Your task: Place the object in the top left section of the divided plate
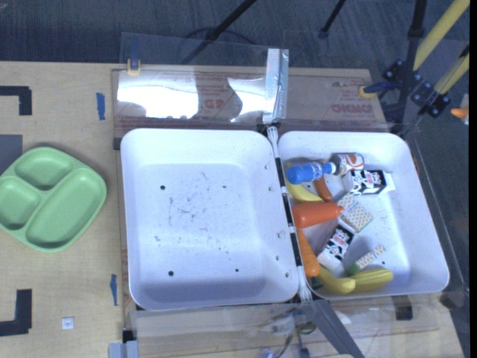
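Camera view: green divided plate (51, 198) sits on bench, well left of both bins, every section bare. Nothing placed yet. Objs incl. blue bottle (308, 172), carrot (316, 214), banana (356, 280) lie piled in right bin (425, 222). Pick + place both left, I'd judge.

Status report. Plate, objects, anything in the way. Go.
Green divided plate left of the bins, on the bench. Objects piled in right bin: blue bottle, orange carrot, banana. Left bin between pile and plate.

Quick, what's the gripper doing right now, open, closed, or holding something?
Gripper: cannot be told from the camera view.
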Available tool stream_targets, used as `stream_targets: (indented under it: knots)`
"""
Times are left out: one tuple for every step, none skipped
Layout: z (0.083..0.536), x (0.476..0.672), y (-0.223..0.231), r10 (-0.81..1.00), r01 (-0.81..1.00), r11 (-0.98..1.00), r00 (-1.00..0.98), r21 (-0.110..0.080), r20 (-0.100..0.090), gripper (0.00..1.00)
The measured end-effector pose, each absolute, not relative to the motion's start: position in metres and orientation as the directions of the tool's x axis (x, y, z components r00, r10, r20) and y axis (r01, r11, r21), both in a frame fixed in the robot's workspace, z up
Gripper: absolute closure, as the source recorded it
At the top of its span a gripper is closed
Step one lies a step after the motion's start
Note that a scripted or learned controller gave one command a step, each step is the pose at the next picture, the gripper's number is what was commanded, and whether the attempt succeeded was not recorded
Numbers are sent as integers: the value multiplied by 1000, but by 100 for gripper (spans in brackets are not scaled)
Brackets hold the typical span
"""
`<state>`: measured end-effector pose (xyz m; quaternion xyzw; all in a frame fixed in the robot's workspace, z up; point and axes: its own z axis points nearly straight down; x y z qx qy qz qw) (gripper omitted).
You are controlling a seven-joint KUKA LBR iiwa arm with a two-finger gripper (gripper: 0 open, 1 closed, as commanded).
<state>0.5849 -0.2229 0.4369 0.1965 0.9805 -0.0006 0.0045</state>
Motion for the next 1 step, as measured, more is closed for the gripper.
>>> stream_targets:
  knots:
    - [437, 641, -222, 674, 674, 738, -738, 3, -9, 100]
